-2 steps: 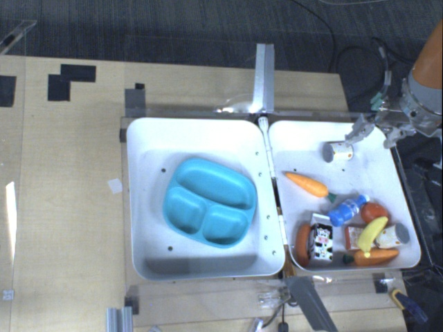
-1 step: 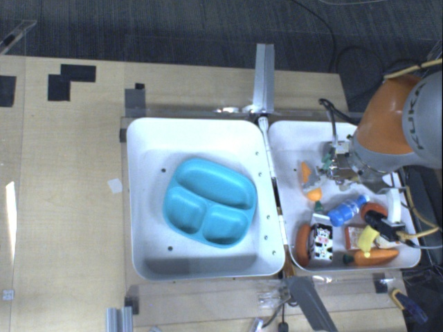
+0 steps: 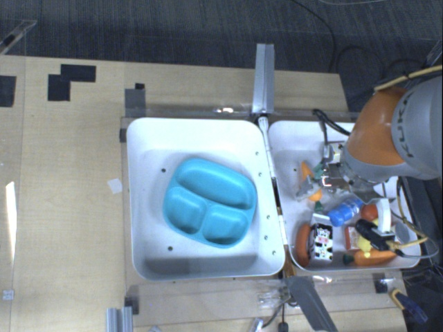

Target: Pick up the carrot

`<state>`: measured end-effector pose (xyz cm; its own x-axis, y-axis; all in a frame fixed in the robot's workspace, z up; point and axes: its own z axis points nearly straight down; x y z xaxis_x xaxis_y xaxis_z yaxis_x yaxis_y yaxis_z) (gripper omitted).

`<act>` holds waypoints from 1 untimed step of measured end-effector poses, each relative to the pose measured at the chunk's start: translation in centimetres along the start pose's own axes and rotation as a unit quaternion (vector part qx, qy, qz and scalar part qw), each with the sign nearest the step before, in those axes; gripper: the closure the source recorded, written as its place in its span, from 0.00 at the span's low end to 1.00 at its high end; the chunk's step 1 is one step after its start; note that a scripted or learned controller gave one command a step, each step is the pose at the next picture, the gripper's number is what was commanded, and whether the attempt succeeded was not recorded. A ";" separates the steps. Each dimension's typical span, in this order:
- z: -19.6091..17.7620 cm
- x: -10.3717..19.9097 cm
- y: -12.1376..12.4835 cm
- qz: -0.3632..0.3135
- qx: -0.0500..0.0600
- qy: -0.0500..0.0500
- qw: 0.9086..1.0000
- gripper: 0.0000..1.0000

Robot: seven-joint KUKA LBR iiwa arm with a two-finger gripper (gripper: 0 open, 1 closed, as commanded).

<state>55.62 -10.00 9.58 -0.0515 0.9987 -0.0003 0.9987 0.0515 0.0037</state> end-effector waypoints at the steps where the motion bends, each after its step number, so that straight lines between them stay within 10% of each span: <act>1: -1.1 0.1 0.2 -0.001 -0.003 0.000 1.000 1.00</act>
<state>55.81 -9.93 10.70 -0.0525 0.9986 -0.0009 0.9986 0.0525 0.0088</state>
